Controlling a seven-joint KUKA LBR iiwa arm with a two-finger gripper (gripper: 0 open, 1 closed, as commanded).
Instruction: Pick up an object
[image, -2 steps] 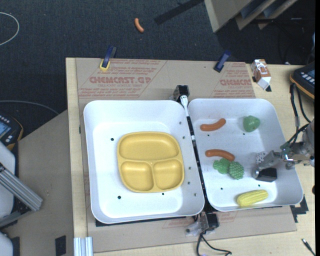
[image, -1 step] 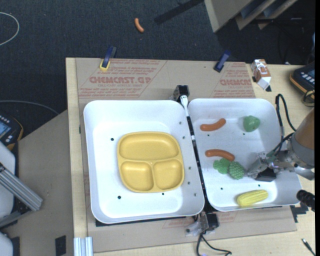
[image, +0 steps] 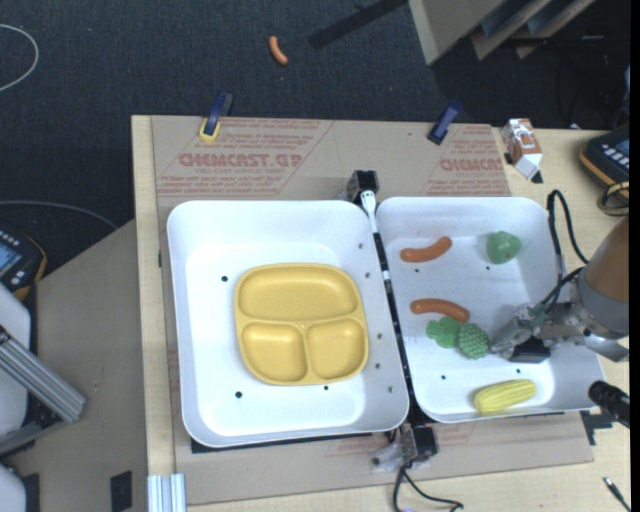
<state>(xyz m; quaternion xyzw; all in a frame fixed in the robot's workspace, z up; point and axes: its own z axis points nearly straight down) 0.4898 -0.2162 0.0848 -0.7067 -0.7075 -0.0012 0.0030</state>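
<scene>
corn cob (image: 504, 396), long axis left-right, slight tilt

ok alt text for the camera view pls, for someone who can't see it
A robot arm's claw reaches from the right into the right white bin, beside a green toy vegetable, two sausages and a corn cob. The left bin holds a yellow divided plate.

yellow tray (image: 300, 322), white bins (image: 190, 300), orange sausages (image: 426, 249), yellow corn (image: 503, 396)
</scene>
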